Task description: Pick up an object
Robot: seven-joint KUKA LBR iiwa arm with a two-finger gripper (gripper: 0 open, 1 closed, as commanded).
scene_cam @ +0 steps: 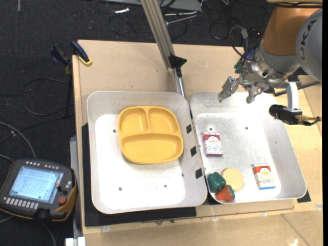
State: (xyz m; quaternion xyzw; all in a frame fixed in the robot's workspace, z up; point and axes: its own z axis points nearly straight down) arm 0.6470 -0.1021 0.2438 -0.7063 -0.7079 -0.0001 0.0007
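My gripper (239,93) hangs open over the far edge of the right bin (246,124), its two fingers spread with nothing between them. In that bin lie a small red and white box (212,144) near the middle, a second small box (264,176) toward the front right, a pale round disc (233,177), and a green and red toy vegetable (220,186) at the front left corner. All of these sit well in front of the gripper.
A yellow divided plate (150,135) rests in the left bin (102,183). A slanted metal pole (160,27) reaches down to the gap between the bins. A teach pendant (36,188) lies off the bench at the lower left.
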